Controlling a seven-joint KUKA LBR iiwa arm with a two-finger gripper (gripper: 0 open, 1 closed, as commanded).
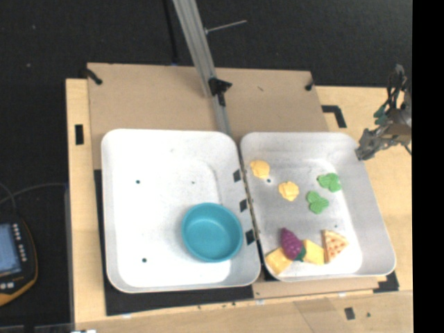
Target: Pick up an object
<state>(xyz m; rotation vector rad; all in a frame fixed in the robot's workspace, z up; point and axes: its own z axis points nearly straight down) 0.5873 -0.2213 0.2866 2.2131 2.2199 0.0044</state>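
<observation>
- The right bin (361, 186) holds a scatter of small toy food pieces, any of which could be picked.
- Two pale yellow pieces lie in its upper middle: one (259, 169) close to the left wall, the other (288, 190) a little lower and to the right.
- Two green pieces sit to the right of these, one (329, 182) above the other (317, 202), close together.
- Along the near edge is a cluster: a yellow block (278, 260) at the corner, a purple piece (291, 243) touching it, a second yellow block (313, 253) just beside the purple one, and an orange pizza slice (334, 245) at the right end.
- The gripper (366, 148) hangs over the far right corner of the right bin, above the rim, well apart from all the pieces.
- Nothing can be seen between its tips; whether it is open or closed cannot be told, as it is small and dark at the frame's edge.
- The left bin (139, 158) holds a blue bowl (211, 232), upright, near its lower right corner.
- Both bins rest side by side on a cardboard sheet (152, 96) atop the bench (78, 207).
- A grey pole (198, 40) slants down from the top towards the gap between the bins.
</observation>
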